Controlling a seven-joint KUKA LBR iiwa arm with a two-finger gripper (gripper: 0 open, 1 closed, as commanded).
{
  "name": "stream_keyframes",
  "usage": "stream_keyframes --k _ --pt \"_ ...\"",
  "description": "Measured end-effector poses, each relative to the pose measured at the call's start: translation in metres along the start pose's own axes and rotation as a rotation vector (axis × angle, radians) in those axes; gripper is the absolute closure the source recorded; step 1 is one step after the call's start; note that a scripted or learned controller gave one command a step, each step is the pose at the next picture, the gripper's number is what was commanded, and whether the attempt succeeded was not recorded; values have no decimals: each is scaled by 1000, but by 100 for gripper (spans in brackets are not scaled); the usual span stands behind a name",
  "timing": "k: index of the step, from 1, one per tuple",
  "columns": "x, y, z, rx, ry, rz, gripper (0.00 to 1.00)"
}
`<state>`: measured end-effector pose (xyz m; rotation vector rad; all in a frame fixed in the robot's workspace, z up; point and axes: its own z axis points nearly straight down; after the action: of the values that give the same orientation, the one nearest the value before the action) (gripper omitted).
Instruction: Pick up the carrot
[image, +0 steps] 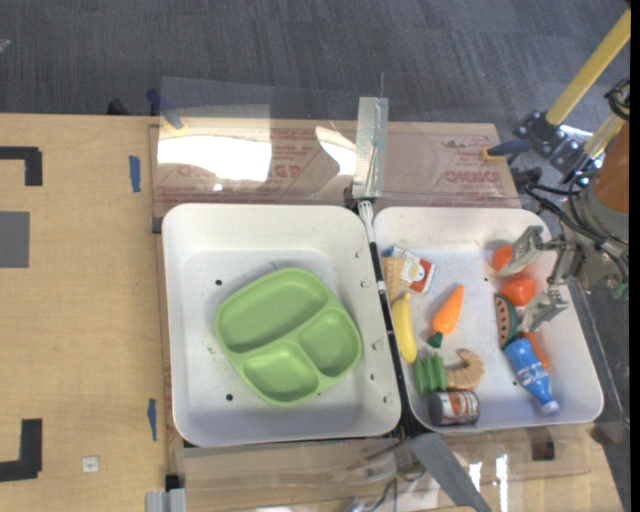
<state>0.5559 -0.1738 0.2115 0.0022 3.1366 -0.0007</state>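
Carrot (449, 309) lies tilted mid right bin (470, 225), between banana (403, 327) and watermelon slice (505, 322), touching neither. Gripper (537, 273) hangs at the bin's right side, fingers spread, pinching nothing. Green divided plate (289, 335) sits in left bin (190, 300).
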Motion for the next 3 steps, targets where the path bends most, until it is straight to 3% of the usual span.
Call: stream_keyframes --k 1,2,3 --pt "0 54 113 1 -9 123 0" --pt "-1 77 121 0 -8 413 0" --pt "35 64 121 -4 -11 716 0"
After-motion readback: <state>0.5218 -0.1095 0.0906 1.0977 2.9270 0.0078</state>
